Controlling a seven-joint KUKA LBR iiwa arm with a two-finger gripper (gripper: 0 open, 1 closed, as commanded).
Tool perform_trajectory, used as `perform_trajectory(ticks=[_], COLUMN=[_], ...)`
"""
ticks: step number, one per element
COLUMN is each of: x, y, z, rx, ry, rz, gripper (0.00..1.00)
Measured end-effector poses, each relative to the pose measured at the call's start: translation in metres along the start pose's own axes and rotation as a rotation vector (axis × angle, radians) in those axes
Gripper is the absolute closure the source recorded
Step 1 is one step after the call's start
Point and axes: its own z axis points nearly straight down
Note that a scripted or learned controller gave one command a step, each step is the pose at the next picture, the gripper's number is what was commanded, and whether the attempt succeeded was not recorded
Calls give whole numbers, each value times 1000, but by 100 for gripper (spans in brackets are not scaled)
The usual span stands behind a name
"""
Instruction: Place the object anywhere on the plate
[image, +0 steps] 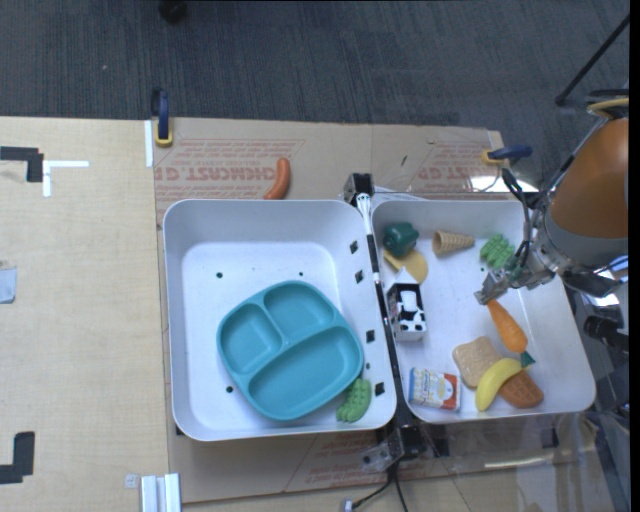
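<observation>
Locate the pincer (497, 290) at the right of the frame, low in the right bin (560, 400) just above the upper end of the carrot (507, 326); you cannot tell from this slant whether it is spread or pressed together, and nothing shows between its tips. Its position suggests the carrot is the intended object, lying apart from the bread slice (476, 358) and banana (497, 382). The teal plate (290, 350) sits bare in the left bin (190, 330), so placement is not yet done.
</observation>
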Motion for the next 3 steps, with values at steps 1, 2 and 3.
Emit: perform_trajectory(ticks=[1,2,3], x=[25,92,161], y=[4,-13,-25], z=[-104,-106,-75], rx=[2,5,9], ry=[-2,1,2], rz=[225,255,552], gripper=[100,100,100])
